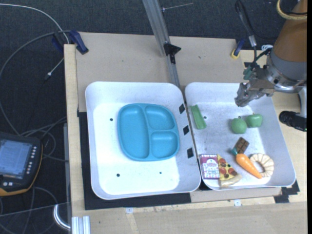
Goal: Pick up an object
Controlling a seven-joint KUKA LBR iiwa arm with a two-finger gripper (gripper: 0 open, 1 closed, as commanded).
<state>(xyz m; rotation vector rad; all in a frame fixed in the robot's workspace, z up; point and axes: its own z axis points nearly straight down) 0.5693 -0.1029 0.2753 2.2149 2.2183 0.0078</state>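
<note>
Arm: the grey KUKA arm (292, 38), orange band above the wrist, reaches in from the right and hangs over the far side of the right bin (214, 94).
Gripper: the gripper (242, 100) points down above the bin's bare white floor, just beyond the green pieces; whether it touches the floor cannot be told.
Fingers: too dark and small to tell whether they are spread or pressed together; nothing shows between them.
Green pieces: a round green object (238, 126) and a paler green block (254, 120) lie touching, just below the gripper.
Other toys: a green stick (197, 117) lies near the bin's left wall; a brown chocolate piece (241, 144), an orange carrot (248, 165) across a glazed donut (265, 161), a pizza slice (227, 172) and a small red-and-white carton (209, 166) crowd the near edge.
Writing: the carton carries print, too small to read.
Left bin: the left bin (97, 130) holds a blue divided plate (146, 130), flat, three compartments.
Bench: the tan bench (122, 57) carries both bins side by side; a handheld pendant (17, 162) with a lit screen sits off to the left.
</note>
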